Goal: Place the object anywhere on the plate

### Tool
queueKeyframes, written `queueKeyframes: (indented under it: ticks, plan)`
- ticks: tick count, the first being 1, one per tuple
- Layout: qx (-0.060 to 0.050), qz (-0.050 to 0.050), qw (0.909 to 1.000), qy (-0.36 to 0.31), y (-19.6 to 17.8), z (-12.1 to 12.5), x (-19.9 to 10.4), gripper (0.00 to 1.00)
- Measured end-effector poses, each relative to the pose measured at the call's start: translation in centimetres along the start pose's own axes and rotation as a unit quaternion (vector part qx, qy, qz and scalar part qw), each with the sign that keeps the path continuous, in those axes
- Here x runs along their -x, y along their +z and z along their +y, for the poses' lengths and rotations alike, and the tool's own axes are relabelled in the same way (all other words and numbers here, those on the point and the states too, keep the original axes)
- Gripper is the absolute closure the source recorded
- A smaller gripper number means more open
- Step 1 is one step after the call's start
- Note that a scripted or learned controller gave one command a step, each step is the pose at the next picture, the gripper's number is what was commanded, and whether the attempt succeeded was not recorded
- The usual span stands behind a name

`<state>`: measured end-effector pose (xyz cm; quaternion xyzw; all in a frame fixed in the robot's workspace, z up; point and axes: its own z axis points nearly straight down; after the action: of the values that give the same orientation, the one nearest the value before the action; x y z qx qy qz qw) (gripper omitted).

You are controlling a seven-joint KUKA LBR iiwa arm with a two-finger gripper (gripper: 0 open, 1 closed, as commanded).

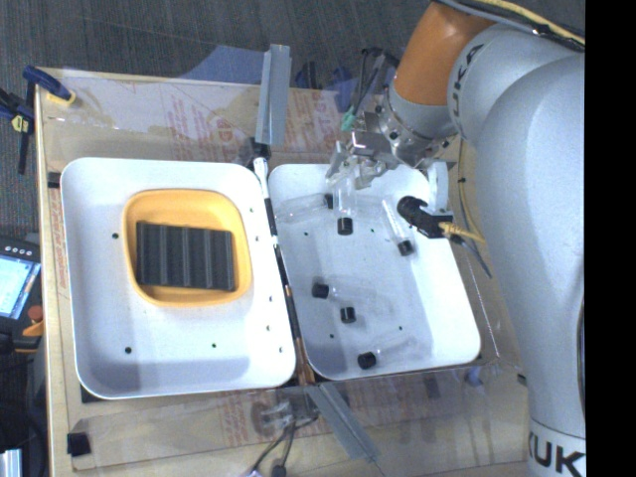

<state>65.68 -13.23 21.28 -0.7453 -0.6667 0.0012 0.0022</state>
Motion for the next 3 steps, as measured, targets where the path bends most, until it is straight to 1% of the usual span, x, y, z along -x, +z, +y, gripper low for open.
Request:
queueKeyframes:
  ticks: [1, 2, 3]
  plan:
    - [-0.001, -0.001, 0.9892, -0.147, -0.5, -1.8, -5.6, 1.0]
    - [0.0, -0.001, 0.9669, -0.255, 2.2, -3.1, -8.8, 1.0]
    - [0.0, -0.001, 0.967, -0.255, 2.1, -3.1, -8.8, 0.0]
